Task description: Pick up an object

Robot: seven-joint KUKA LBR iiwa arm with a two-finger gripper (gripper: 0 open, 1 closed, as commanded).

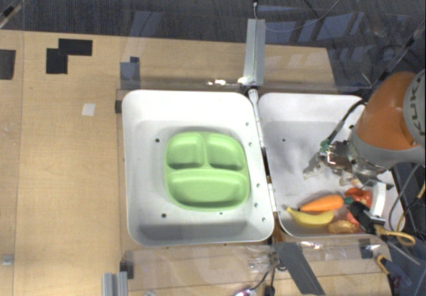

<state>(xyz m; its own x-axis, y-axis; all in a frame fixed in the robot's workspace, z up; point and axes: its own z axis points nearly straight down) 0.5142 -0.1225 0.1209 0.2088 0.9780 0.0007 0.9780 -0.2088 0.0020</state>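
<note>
In the right white bin (293, 122), a small pile of toy food lies at the front right corner. An orange carrot (323, 203) rests on top of a yellow banana (311, 217). Beside them sit a red piece (359, 193) and a brownish piece (343, 226). My gripper (327, 161) hangs over the right half of this bin, just behind and above the carrot, with nothing seen held in it. The grey wrist and orange band (389, 115) rise behind it to the right.
The left white bin (143, 155) holds a green divided plate (206, 169) at its middle. A metal post (255, 48) stands behind the seam between the bins. Cables trail along the right side.
</note>
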